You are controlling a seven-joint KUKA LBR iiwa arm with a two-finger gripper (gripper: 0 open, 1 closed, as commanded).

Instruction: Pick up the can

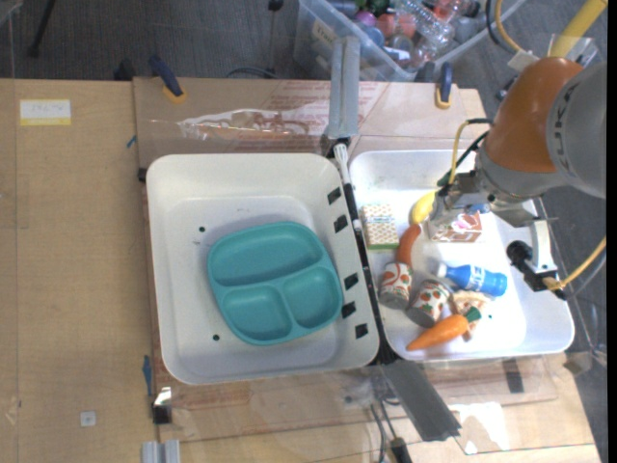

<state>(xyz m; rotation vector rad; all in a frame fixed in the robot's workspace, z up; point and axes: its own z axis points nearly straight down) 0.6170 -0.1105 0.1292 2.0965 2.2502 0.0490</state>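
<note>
Can point(395, 281): small, with a red-and-white patterned label, in the right bin point(545, 334), near its front and close against the divider that it shares with the left bin point(174, 186). It seems to stand nearly upright, top tipped slightly toward the camera, though the view is too coarse to be sure of its axis.

Nearest items, right bin:
- Toy carrot point(440, 332), lying across the front, its point toward the divider.
- Second patterned piece point(433, 302), just beside the can and touching the carrot; possibly another can on its side.
- Blue-and-white bottle point(474, 279), lying flat, cap end toward the arm's side.

Middle of the right bin:
- Orange-red rounded item point(409, 245), just behind the can.
- Small printed box point(379, 226), against the divider.
- Yellow fruit point(421, 207), beside the box.
- Red-and-white carton point(461, 226), directly under the tool.

Left bin: teal divided plate point(275, 283), well apart from the can.

Gripper point(451, 204): low over the carton, hung from the orange-banded wrist. Whether it is spread or closed cannot be told, and nothing is seen gripped in it.

Governing relation: the can lies from the gripper toward the camera and toward the divider, with the orange-red item between. A descent where the tool now hangs would likely meet the carton, not the can.

Farthest: clear tote of mixed items point(405, 13), behind the bench.
</note>
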